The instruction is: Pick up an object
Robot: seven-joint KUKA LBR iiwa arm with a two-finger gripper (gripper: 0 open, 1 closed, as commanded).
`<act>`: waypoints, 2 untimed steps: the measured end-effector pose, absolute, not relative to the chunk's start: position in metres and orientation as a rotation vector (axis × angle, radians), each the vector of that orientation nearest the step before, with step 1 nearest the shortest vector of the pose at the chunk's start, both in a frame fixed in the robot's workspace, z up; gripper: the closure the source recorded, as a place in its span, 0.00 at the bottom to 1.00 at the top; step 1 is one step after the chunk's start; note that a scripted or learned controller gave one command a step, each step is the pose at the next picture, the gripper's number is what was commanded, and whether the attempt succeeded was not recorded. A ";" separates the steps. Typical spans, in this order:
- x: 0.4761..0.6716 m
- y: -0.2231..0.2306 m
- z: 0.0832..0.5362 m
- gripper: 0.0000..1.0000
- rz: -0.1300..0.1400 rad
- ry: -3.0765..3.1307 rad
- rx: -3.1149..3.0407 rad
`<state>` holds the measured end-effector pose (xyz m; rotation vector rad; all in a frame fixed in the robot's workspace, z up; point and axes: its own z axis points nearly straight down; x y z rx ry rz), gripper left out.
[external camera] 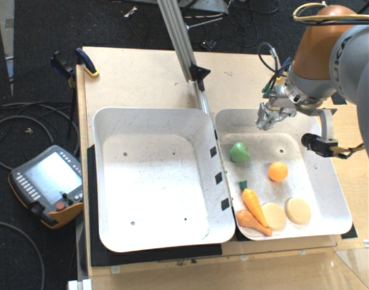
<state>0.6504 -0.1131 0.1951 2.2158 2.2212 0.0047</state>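
Hovering over the far end of the right bin (329, 180), the gripper (267, 121) holds nothing, its jaws' state impossible to tell; the approach appears under way, with a descent onto the nearby green object (239, 152) needed next

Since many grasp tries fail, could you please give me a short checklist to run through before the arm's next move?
1. Objects available in the right bin: ok; a green piece, an orange ball, a carrot and two pale discs lie there.
2. Pincer over the right bin: ok; it hangs near the bin's far edge.
3. Pincer lined up above an object: not ok; the green piece, the nearest, lies off to one side.
4. Pincer holding nothing: ok; nothing shows between its tips.
5. Pincer opening: cannot tell.
6. Isolated target: ok; the ball lies apart from the other objects.
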 end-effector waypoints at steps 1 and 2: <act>0.652 -0.109 0.259 1.00 0.008 2.222 2.212; 0.653 -0.109 0.279 1.00 0.004 2.223 2.215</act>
